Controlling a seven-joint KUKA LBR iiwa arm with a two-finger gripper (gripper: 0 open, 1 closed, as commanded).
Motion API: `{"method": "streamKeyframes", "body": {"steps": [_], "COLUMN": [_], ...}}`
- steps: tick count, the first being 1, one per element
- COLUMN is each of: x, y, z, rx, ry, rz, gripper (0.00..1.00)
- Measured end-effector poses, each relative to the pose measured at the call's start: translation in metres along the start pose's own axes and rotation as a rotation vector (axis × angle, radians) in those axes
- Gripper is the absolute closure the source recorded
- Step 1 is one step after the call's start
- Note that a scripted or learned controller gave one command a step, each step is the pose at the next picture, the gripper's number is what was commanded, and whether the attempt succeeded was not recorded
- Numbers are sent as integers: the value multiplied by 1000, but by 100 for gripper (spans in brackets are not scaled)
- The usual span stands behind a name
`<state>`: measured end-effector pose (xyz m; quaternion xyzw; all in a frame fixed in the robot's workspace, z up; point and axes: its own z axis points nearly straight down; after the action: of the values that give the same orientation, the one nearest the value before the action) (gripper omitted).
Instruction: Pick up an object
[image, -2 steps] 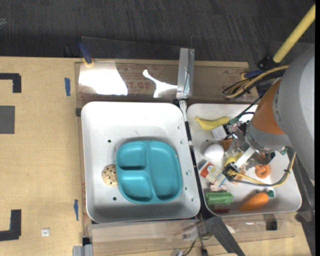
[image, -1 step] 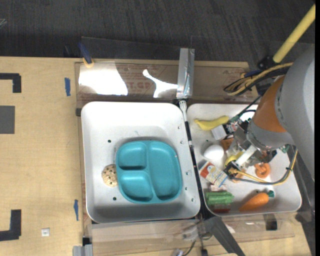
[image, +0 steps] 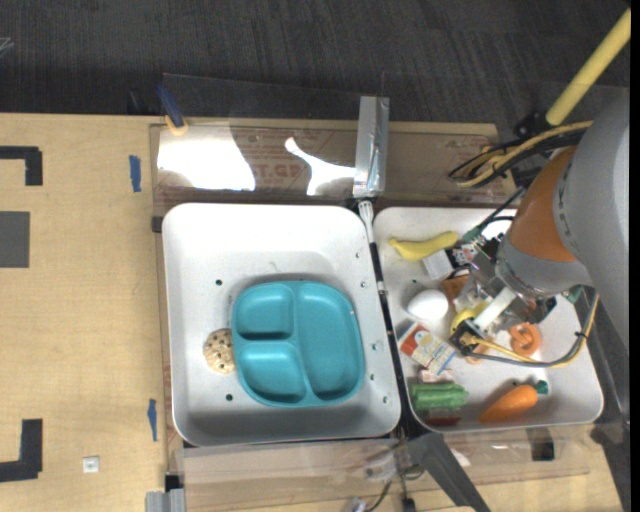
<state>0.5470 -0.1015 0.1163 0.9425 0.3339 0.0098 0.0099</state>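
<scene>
Over the middle of the right bin (image: 590, 395), hanging from the grey arm (image: 600, 200) with its orange band (image: 535, 225): the claw (image: 470, 326), wrapped in yellow cable and pointing toward 8 o'clock. Cannot tell whether spread or pressed together; too tangled in cable and shadow to read. Nothing seen clamped in it.

Just beside the claw, at its 8 o'clock: a small carton (image: 428, 351), red and white, lying flat on the bin floor with its long axis running roughly 11 to 5. Cannot tell whether touched by the claw.

At 10 o'clock from the claw, near: a white egg (image: 430, 303), round, no axis to speak of. Farther up at 11 o'clock: a yellow banana (image: 425, 244), long axis near 9 to 3, gently bowed. At 3 o'clock, near: an orange ring (image: 527, 339), partly behind the cable.

At 7 o'clock, by the bin's lower wall: a green packet (image: 440, 397), long axis 9 to 3. At 5 o'clock: a carrot (image: 512, 401), long axis 8 to 2, narrow tip toward 8, green top toward 2.

Well apart, out at 9 o'clock, in the left bin (image: 190, 250): a teal divided plate (image: 297, 340), with a cookie (image: 219, 351) touching its 9 o'clock edge.
</scene>
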Motion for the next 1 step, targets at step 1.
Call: {"method": "streamKeyframes", "body": {"steps": [1], "x": [-28], "y": [-14], "z": [-53], "rx": [26], "ry": [-13], "rz": [-49], "gripper": [100]}}
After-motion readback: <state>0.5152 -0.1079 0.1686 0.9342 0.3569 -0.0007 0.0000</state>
